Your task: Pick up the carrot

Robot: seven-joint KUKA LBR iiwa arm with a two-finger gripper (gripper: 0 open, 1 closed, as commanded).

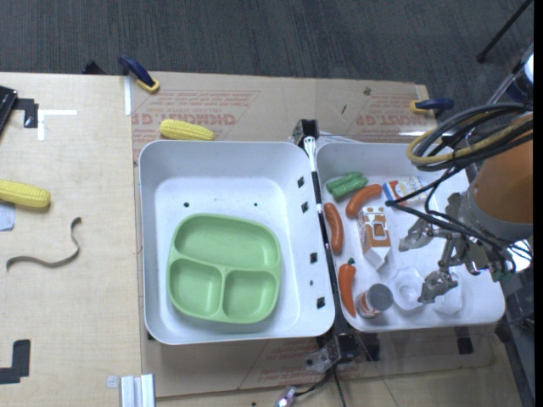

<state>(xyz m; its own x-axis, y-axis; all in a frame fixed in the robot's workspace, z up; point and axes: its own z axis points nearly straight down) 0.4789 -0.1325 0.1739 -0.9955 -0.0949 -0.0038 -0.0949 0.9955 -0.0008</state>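
The carrot [347, 285] lies in the right bin [475, 315], along its left wall, near the front corner and just beside a small can [373, 300]. The jaws [428, 261] hang over the same bin, to the right of the carrot and apart from it; they stand apart and hold nothing. Behind the carrot lie a sausage [334, 227] and a carton [374, 228].

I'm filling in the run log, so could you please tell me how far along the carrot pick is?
Done: the arm has reached over the right bin, and its end effector hangs above the bin's right part. In hand: nothing shows between its fingers. Left: the carrot lies by the bin's left wall, apart from the end effector, so approach, grasp and lift all remain.
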